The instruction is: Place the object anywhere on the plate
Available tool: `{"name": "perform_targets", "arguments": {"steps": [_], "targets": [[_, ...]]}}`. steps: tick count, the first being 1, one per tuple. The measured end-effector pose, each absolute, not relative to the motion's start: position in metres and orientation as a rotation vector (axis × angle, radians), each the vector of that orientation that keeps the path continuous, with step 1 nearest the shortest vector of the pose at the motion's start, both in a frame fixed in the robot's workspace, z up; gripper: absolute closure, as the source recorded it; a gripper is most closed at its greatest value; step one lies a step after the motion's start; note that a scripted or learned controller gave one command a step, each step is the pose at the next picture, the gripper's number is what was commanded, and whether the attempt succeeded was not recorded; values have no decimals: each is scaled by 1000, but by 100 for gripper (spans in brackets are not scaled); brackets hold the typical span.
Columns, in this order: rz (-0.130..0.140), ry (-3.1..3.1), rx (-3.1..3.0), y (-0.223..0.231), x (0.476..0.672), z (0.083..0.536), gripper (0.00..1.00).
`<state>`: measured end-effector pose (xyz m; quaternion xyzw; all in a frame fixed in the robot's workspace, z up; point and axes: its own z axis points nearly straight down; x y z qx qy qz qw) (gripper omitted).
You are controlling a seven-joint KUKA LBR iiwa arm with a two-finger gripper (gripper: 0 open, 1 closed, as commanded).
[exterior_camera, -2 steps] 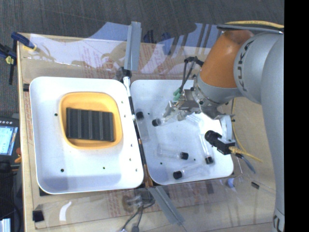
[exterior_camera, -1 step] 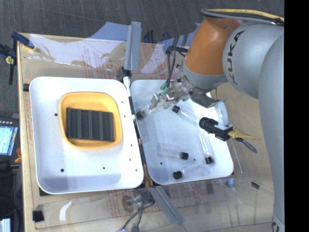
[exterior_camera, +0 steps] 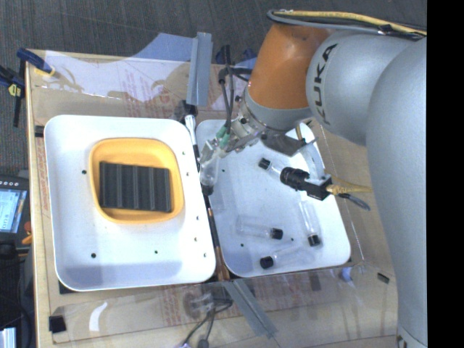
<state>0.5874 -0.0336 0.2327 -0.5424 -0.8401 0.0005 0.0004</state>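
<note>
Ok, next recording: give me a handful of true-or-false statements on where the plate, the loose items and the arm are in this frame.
1. The square yellow plate with a dark ribbed centre lies in the left white bin. True.
2. Several small clear plastic tubes with black caps lie in the left bin. False: they lie scattered in the right white bin.
3. The grey arm with an orange band is above the right bin's far end. True.
4. A tube already rests on the plate. False: no tube lies on the plate.
5. The gripper is near the divide between the bins. True.
</note>
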Motion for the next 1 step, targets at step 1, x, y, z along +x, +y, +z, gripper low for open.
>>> {"name": "perform_targets", "arguments": {"steps": [1], "targets": [[1,-2638,-1705,-34,587,233,0]]}}
